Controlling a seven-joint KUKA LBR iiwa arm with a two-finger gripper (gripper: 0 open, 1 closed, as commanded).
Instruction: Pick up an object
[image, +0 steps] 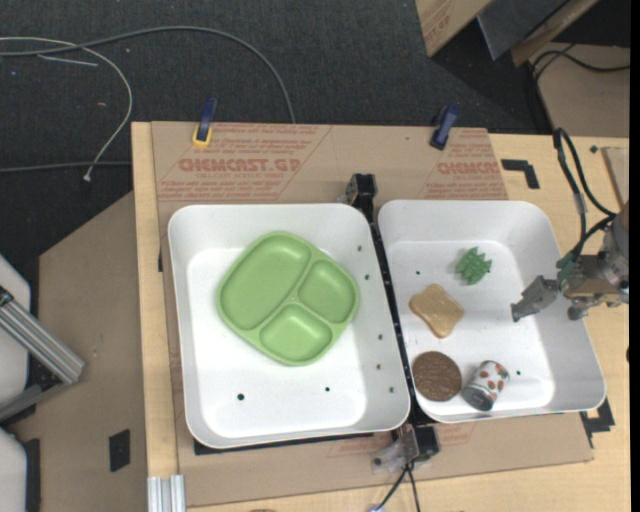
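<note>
The right bin (530, 225) holds a small green leafy piece (473, 265), a tan bread-shaped piece (436, 310), a round brown cookie (437, 375) and a small white cup with red dots lying on its side (487, 384). My gripper (545, 293) comes in at the bin's right edge, to the right of the tan piece and apart from every object. One grey finger (527, 302) points left and down over the bin floor. Nothing shows between the fingers.
The left bin (200, 240) bears a green three-section plate (288, 297). Both bins rest on a cardboard sheet (250, 160) held by blue clamps at the back. Black cables (575, 180) hang by the arm at the right.
</note>
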